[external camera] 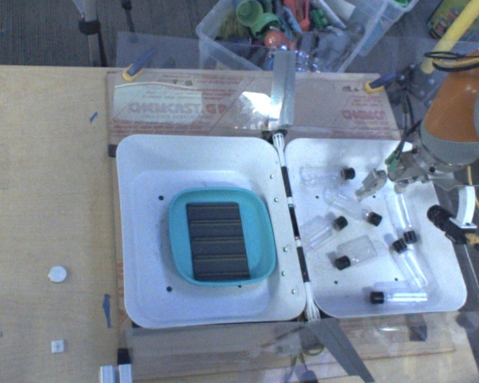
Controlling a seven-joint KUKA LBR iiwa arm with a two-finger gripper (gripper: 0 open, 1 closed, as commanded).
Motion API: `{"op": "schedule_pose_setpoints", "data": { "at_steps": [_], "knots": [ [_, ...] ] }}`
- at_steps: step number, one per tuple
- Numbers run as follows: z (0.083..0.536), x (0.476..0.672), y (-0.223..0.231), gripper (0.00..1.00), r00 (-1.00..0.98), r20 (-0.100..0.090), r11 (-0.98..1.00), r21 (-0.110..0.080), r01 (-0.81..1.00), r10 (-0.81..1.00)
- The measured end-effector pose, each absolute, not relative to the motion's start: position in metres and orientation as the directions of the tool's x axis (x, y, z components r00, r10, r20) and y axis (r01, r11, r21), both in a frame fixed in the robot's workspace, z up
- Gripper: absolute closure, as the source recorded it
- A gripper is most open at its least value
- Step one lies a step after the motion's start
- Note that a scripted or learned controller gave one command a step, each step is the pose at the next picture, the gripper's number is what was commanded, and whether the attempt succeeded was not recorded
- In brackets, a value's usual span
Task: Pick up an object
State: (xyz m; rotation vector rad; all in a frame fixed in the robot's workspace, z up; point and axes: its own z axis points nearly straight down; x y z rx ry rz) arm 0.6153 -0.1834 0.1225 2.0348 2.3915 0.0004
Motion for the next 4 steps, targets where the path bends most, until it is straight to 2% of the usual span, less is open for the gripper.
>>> {"op": "schedule_pose_setpoints", "data": {
  "at_steps": [1, 2, 3, 4],
  "knots": [
    [0.104, 0.559, -0.213, 0.0, -0.204, -0.008, 0.204, 0.042, 0.978, 0.979],
    [0.088, 0.507, -0.2, 0.0, -0.245, -0.004, 0.245, 0.008, 0.97, 0.97],
    [0.099, 0.508, -0.201, 1.0, -0.242, -0.005, 0.242, 0.013, 0.97, 0.97],
    [0.199, 0.556, -0.158, 1.0, -0.238, -0.001, 0.238, 0.002, 0.971, 0.971]
  ]
}}
